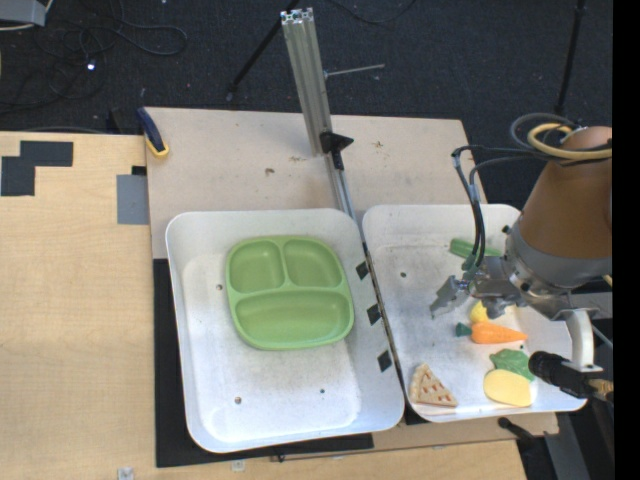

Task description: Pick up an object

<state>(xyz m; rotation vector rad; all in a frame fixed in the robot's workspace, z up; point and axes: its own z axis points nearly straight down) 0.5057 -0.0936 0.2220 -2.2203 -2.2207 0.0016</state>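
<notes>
the toy carrot lies in the right bin, just right of the hand, with a yellow piece touching its upper left. whether the hand is clamped on anything cannot be told. a green and yellow toy and a waffle wedge lie nearer the front rim. the left bin holds a green divided plate.
</notes>
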